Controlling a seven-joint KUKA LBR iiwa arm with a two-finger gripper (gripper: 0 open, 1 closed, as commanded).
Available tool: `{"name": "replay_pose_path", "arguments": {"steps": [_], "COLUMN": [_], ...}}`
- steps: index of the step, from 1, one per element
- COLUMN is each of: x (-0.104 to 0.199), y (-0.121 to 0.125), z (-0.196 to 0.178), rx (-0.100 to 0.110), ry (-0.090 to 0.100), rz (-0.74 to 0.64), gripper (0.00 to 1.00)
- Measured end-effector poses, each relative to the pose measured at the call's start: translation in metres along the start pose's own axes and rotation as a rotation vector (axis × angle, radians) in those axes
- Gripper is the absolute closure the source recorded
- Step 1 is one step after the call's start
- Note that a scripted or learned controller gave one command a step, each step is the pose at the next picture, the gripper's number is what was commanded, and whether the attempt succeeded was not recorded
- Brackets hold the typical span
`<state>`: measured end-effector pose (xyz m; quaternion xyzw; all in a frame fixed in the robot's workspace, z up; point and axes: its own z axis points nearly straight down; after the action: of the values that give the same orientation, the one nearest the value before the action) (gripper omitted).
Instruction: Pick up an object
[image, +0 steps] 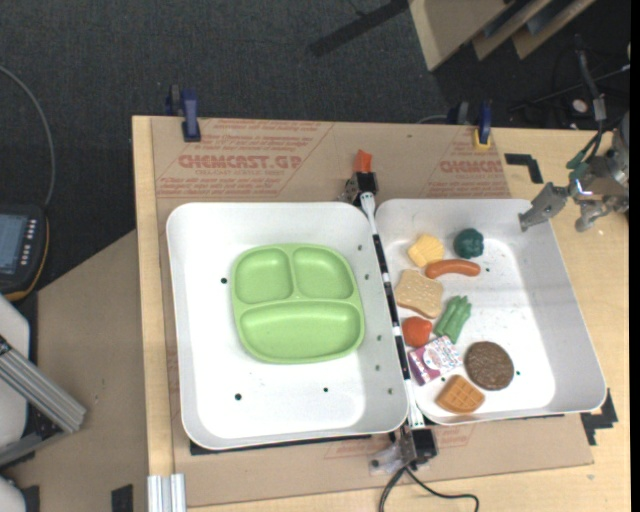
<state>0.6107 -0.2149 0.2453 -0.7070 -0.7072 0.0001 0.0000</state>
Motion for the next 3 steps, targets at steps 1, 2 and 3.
{"name": "replay_pose_path", "arguments": {"steps": [1,2,3], "x": [0.049,0.043,0.089], "y": [0.024,0.045,0.057], "z": [0.093,0.166,0.16], "rx": [0.009,0.006,0.0], "ry": [0.005,0.001,0.001], "rz": [-0.005,-0.002,-0.004], "gripper": [0.0,0.0,0.0]}}
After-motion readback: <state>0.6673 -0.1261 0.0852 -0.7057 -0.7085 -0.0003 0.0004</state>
